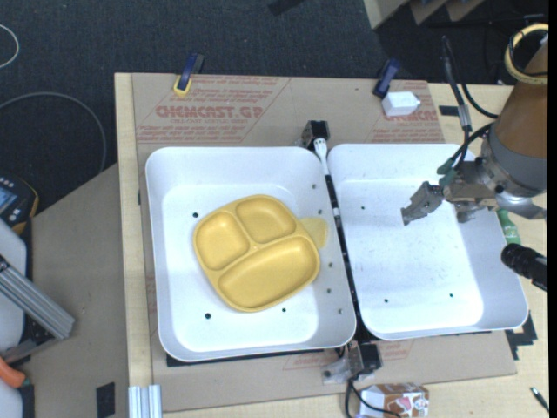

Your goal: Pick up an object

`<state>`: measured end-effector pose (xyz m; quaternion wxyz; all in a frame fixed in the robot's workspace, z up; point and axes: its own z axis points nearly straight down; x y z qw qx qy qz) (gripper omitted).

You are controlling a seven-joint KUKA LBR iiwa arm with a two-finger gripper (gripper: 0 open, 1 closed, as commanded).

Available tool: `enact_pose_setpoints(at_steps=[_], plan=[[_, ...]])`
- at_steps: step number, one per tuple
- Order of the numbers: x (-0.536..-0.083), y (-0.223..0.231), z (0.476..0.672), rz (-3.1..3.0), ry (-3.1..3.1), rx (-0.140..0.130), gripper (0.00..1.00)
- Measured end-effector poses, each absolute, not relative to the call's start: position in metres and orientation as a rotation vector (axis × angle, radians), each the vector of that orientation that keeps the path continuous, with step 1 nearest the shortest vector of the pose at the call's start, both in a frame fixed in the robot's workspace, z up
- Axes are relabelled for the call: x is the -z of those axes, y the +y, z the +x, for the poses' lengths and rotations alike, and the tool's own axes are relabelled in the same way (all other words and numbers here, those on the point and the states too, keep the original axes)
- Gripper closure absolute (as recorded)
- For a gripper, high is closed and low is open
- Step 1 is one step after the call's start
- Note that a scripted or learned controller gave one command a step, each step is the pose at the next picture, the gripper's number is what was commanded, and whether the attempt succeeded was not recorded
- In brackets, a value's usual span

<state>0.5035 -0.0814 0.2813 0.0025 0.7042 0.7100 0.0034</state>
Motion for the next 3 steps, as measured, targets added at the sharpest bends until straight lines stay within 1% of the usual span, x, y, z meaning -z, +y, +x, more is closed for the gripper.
enact_pose_setpoints(at_steps=[1, 2, 3], plan=[[-0.373, 0.001, 0.48, 2.204, 2.23, -0.018, 0.0], [-0.378, -0.005, 0.48, 2.216, 2.221, -0.004, 1.0], [-0.429, 0.058, 0.48, 2.211, 2.227, -0.011, 1.0]])
